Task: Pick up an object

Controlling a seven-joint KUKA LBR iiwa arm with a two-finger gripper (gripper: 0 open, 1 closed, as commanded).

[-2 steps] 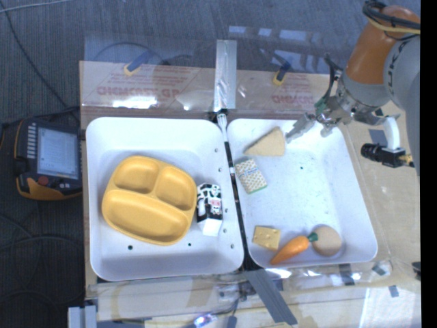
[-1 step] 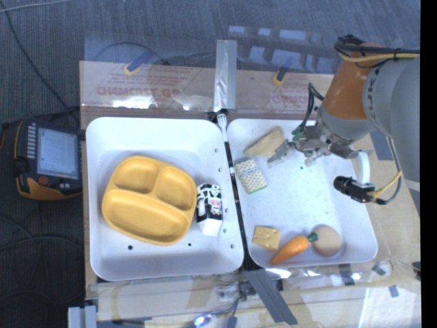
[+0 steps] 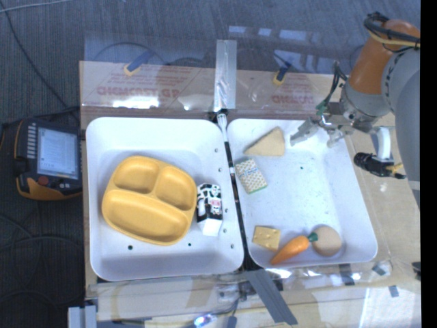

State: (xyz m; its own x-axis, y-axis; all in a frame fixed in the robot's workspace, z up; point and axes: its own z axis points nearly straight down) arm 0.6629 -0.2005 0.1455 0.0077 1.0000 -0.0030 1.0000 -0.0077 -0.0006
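From above, looking down on the bench, I see the gripper [image 3: 318, 135] up at the far right corner of the right bin [image 3: 355, 203]. Its two fingers are spread apart, with nothing between them and nothing touching them. One finger points toward a pale yellow cheese wedge [image 3: 266, 143], which lies near the bin's far left corner, just beside the gripper but apart from it. A bit nearer to me, by the bin's left wall, lies a small flat packet [image 3: 250, 175] with a pattern of tiny dots, turned a little sideways. Along the near edge of the same bin are three more things: a yellow square cracker [image 3: 265, 237], an orange carrot [image 3: 292, 248] with a green end, and a round tan egg [image 3: 327, 240]. The carrot's green end touches the egg, and the cracker sits just beside the carrot's tip. The left bin [image 3: 109, 132] holds a big yellow plate [image 3: 149, 198] with three parts, in the middle. Right next to it, by the bin's right wall, lies a little milk carton [image 3: 209, 207] with black and white cow spots. Off the bench, on the dark floor to the left, sits an orange and black screen box [image 3: 48, 157].
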